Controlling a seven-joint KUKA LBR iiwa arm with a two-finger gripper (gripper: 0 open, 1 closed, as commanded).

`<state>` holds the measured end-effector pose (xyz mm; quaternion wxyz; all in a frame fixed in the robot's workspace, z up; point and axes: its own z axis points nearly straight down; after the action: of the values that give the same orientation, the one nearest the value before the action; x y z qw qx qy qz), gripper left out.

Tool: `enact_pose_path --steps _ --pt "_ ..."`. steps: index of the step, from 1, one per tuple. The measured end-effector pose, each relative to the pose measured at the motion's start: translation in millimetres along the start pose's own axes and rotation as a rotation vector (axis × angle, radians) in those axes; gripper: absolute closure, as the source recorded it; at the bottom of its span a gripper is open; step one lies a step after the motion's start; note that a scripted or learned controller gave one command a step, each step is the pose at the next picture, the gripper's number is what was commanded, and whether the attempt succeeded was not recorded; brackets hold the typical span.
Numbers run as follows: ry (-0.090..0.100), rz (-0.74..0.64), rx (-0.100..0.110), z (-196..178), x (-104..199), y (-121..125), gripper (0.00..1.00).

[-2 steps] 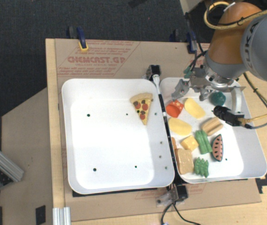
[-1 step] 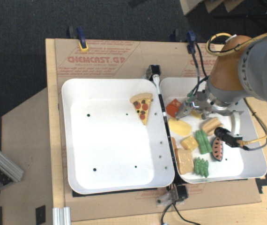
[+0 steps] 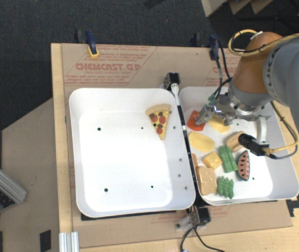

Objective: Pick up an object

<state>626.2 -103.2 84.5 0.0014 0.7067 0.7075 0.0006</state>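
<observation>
My gripper (image 3: 216, 112) hangs low over the back part of the right bin (image 3: 281, 185), under the orange wrist band. Just to its left lies a red-orange toy piece (image 3: 194, 121), and a pale yellow wedge (image 3: 220, 126) sits right beneath it. Whether anything is held is hidden by the wrist. Further forward in that bin lie a yellow piece (image 3: 201, 142), a bread roll (image 3: 234, 139), a green pod (image 3: 226, 158), a watermelon slice (image 3: 243, 166), a tan cracker (image 3: 206, 180) and a green bunch (image 3: 225, 187). A pizza slice (image 3: 159, 119) lies alone in the left bin (image 3: 118, 161).
The two bins meet along a ridge (image 3: 185, 140) with a black clamp (image 3: 171, 80) at its far end. The grey arm (image 3: 291, 72) covers the right bin's back right corner. A black cable (image 3: 259, 148) trails over that bin.
</observation>
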Motion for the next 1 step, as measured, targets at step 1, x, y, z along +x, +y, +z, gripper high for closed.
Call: enact_pose_path --steps 1 --pt "0.002 0.002 0.006 -0.5 11.3 -27.5 0.0"
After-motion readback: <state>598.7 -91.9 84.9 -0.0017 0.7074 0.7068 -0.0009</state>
